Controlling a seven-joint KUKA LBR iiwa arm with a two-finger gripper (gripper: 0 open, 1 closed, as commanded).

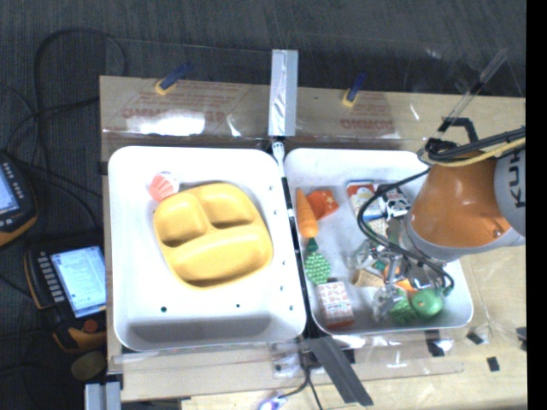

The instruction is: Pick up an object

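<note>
Dark carpet surrounds a wooden bench (504, 263) bearing 2 white bins, and we see the arm (461, 207) reaching into the right bin (320, 162).

We find the gripper (389, 272) low among the clutter; whether it is open, closed or gripping anything we cannot tell. Just below and right of it lies a green round object (427, 304). To its left we note a green beaded ball (317, 267), with a patterned box (333, 300) below that, and up-left of the gripper an orange carrot (305, 215). Far to its left, in the left bin (128, 254), sits a yellow divided tray (214, 231) beside a small red-and-white item (162, 182).
</note>
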